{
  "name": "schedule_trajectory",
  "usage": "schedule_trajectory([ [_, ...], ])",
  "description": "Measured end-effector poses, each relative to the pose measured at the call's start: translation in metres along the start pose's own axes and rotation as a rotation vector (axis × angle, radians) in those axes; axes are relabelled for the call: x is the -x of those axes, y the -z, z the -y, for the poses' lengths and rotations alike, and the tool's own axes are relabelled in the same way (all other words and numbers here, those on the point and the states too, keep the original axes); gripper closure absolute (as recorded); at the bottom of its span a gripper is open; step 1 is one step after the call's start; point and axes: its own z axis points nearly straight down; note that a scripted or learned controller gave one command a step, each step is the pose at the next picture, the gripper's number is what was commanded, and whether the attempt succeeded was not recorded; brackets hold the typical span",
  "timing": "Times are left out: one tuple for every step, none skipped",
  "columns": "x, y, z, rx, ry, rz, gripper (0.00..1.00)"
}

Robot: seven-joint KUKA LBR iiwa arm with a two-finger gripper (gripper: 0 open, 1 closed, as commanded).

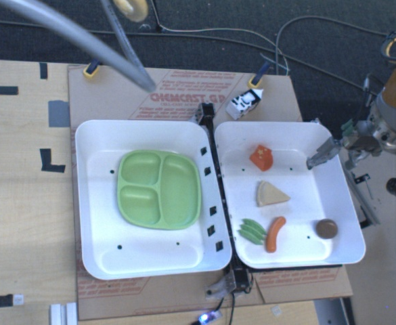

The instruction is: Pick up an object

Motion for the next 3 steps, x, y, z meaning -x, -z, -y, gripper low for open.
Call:
schedule_trajectory([
  [-0.001, 0.008, -0.002, 0.013, 0.004, 0.003, 0.0],
  [0.003, -0.036, -0.003, 0.008, 0.004, 0.003, 0.0],
  [0.003, -0.1, -0.008, 0.007, 0.004, 0.002, 0.0],
])
